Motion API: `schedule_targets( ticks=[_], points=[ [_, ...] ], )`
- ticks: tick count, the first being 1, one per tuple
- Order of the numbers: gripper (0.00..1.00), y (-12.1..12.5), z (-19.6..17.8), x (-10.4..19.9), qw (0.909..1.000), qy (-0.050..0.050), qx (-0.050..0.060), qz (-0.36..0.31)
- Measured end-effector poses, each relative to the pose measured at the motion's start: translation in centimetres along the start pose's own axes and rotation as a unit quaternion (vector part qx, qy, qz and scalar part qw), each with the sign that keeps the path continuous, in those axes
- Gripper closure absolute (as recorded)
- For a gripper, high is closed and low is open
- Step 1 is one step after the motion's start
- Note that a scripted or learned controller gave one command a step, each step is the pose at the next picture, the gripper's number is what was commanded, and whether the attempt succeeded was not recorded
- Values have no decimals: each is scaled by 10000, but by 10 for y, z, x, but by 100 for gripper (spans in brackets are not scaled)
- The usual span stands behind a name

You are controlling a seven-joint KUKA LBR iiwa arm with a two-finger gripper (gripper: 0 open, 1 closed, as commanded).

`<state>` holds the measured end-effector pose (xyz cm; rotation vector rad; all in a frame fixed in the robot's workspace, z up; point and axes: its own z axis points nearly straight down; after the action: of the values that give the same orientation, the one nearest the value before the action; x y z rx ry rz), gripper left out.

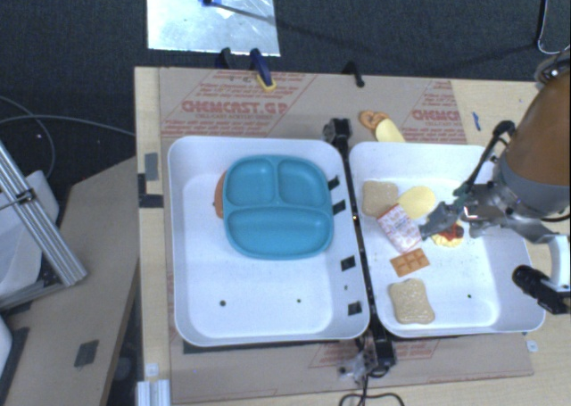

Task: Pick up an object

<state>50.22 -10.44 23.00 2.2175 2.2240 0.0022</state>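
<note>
The right bin (500, 306) holds several toy foods. A tan bread slice (380, 196) lies at its upper left, with a yellow piece (417, 200) beside it. Below them are a red-and-white packet (399, 228), an orange cracker (409, 262) and a speckled bread slice (413, 301). My gripper (442, 220) reaches in from the right and hangs low over the bin's middle. It sits just right of the packet and directly above a small red-and-yellow item (451, 237), which it partly hides.
The left bin (259, 306) holds a blue divided plate (277, 206) with an orange item (218, 196) peeking out at its left edge. A yellow piece (390, 132) and an orange piece (371, 118) lie on the bench behind the right bin.
</note>
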Motion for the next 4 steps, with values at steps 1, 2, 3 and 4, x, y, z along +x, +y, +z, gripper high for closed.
schedule_targets(
  ticks=[1,2,3,4],
  points=[
    [0,-16,57,20,10000,5,11,8],
    [0,-13,43,146,10000,16,-6,-61],
    [0,51,45,216,10000,9,-24,-29],
    [0,21,46,132,10000,-10,20,48]
  ],
)
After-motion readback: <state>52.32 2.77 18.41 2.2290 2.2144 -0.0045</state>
